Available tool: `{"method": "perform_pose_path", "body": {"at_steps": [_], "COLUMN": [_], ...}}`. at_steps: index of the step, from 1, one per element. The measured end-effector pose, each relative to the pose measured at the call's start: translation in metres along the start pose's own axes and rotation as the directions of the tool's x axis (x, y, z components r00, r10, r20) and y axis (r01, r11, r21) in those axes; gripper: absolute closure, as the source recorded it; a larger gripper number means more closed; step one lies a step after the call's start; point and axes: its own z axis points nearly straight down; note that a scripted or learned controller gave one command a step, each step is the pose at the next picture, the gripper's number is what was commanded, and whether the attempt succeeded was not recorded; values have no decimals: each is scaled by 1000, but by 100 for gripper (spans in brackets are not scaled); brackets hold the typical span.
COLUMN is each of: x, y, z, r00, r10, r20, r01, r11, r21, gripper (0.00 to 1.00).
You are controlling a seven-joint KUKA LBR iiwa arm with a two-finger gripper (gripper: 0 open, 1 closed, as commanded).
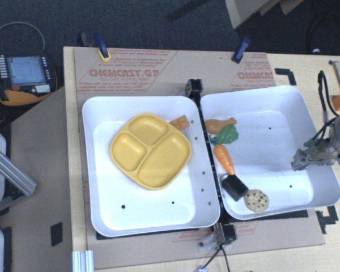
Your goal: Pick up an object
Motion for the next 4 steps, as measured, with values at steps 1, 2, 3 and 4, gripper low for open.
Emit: {"method": "perform_pose_path", "body": {"at_steps": [1,2,3,4], "x": [-1,52,103,157], "y": [2,16,22,30], "z": [-51,-50,-62,-71], "r00": [1000,1000,1000,1000], "r10": [-2,-7,-7,-8], "r20": [2,-3,-3,-3], "r01": [2,7,7,8], "r11": [1000,1000,1000,1000], "r21": [-5,0,-2,-2], "gripper": [100,100,100,100]}}
